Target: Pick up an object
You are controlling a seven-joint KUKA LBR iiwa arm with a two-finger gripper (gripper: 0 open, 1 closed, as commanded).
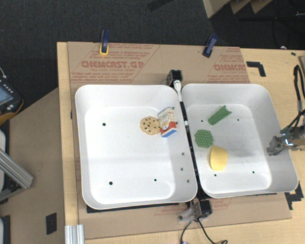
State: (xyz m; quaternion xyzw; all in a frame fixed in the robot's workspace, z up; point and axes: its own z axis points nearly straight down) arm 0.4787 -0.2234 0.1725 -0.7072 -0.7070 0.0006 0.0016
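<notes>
The left bin holds a round chocolate-chip cookie and, touching its right side, a small white, red and blue carton. In the right bin lie a long green piece, a round knobbly green piece and a yellow lump, all in the bin's left half. My gripper sits low over the right bin's right rim, well to the right of the yellow lump and touching none of the objects. It is small and partly cut off at the frame's edge.
Both bins rest on a brown board held by clamps at its far edge. A black bracket sits between the bins at the back. Cables hang at the right. Dark floor surrounds the bench.
</notes>
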